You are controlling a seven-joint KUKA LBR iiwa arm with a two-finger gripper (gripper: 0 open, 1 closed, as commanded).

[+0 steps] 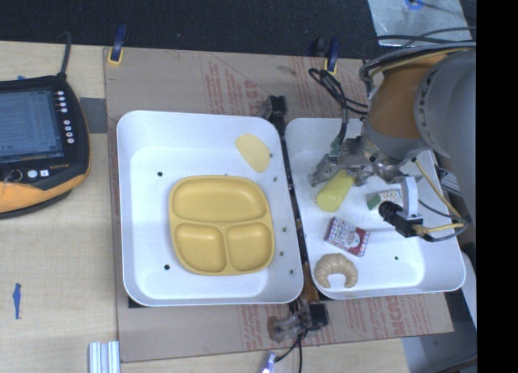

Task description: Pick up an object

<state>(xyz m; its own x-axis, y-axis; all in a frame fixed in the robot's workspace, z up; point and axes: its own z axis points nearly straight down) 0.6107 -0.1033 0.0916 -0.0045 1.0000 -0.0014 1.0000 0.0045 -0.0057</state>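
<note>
Far left on the bench point(48, 242): teach pendant point(36, 143), screen lit, well apart from the work.

Left bin point(133, 201): yellow three-compartment tray point(220, 223) in the middle, pale yellow chip-like piece point(252, 152) up on the back slope near the divider.

Right bin point(441, 270): croissant point(336, 269) at the near edge, small red-and-white packet point(347, 236) just behind it, yellow lemon-like object point(333, 191) behind that, toward the bin's left side. Small green item point(374, 199) by the wrist, too small to identify.

End effector point(344, 165) is low in the right bin, right above the yellow object's upper end. Can't tell whether it's spread or closed; wrist hardware hides it. Contact unclear too.

Key relation: the likely target sits directly below-left of the end effector, long axis running diagonally from upper right to lower left. Judgement: grasp attempt in progress, nothing visibly lifted yet.
</note>
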